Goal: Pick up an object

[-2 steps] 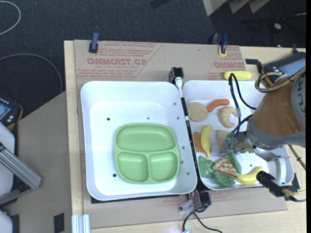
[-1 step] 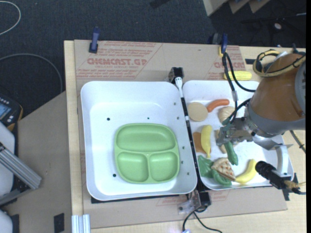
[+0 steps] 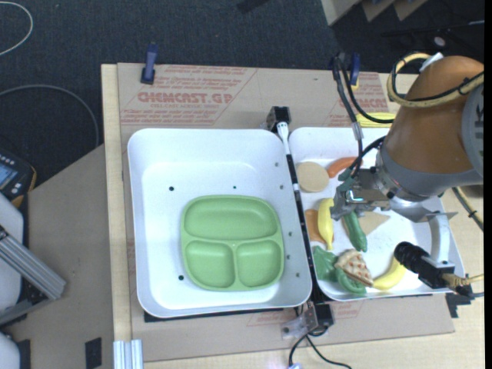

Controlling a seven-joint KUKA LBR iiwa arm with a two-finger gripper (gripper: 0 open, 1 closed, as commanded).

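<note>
Arm: the grey arm with its orange band [image 3: 434, 121] reaches in from the right and hangs over the right bin [image 3: 323, 136].
Gripper: the gripper [image 3: 354, 201] sits low in the middle of the right bin, just above the top end of the green vegetable [image 3: 357, 235].
Grip: hidden under the wrist from where I stand; I can't make out whether it is parted or closed, nor whether anything is caught in it.
Green vegetable: long and dark green, lying at a slant in the right bin, its upper end under the gripper and its lower end pointing at the pizza slice [image 3: 356, 267].
Near the divide: a round tan biscuit [image 3: 313, 177] at the top, an orange piece [image 3: 312, 223] and a yellow piece [image 3: 326, 221] side by side below it.
Carrot: the carrot [image 3: 341, 165] lies just beside the biscuit, toward the arm.
Front of right bin: the pizza slice rests against a leafy green lump [image 3: 329, 264], with a banana [image 3: 389, 277] to its right.
Tan wedge: a flat tan wedge [image 3: 377, 223] lies just right of the green vegetable.
Left bin: the left bin [image 3: 138, 206] holds a green divided tray [image 3: 231, 241], lying flat toward the front.
Bench: both bins stand on a brown sheet [image 3: 192, 91] with red print.
</note>
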